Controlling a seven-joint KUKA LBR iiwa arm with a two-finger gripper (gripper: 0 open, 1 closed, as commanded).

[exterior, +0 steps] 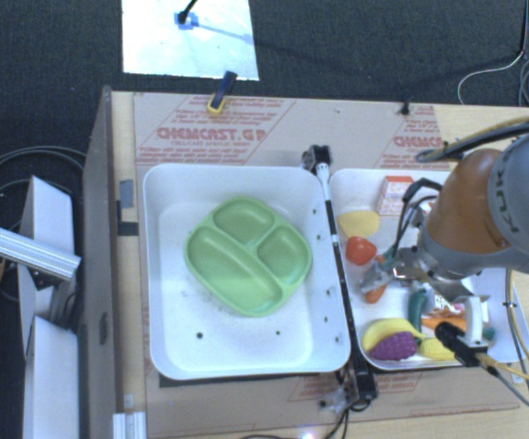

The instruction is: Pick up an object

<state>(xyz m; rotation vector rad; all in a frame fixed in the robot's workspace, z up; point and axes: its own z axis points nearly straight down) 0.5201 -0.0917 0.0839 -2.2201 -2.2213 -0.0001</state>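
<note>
- On the brown board under the two bins, red print reads "CHEMCAST" [211,135] behind the left bin [168,337], and part of the same word [420,142] shows behind the right bin [361,179]; the smaller lines below it are too fine to read.
- A small orange and white box [394,193] lies at the far end of the right bin; its label cannot be read.
- In the left bin rests a light green divided plate [248,256], three compartments, nothing on it.
- The arm [484,208], grey with its orange band, reaches over the right bin from the right, and the gripper [381,277] hangs low near the bin's left wall.
- The gripper sits just beside a red tomato-like toy [361,249] and above a small orange piece [372,293]; how wide the gripper stands, and whether it touches either, cannot be told from this angle.
- A pale yellow toy [359,221] lies just beyond the red one, toward the box.
- At the near end of the right bin lie a banana [385,328] and purple grapes [394,346], touching each other.
- A teal piece [416,306] and an orange carrot-like piece [446,321] lie beside them, partly under the wrist.
- A black clamp [317,158] sits where the two bins meet at the far edge.
</note>
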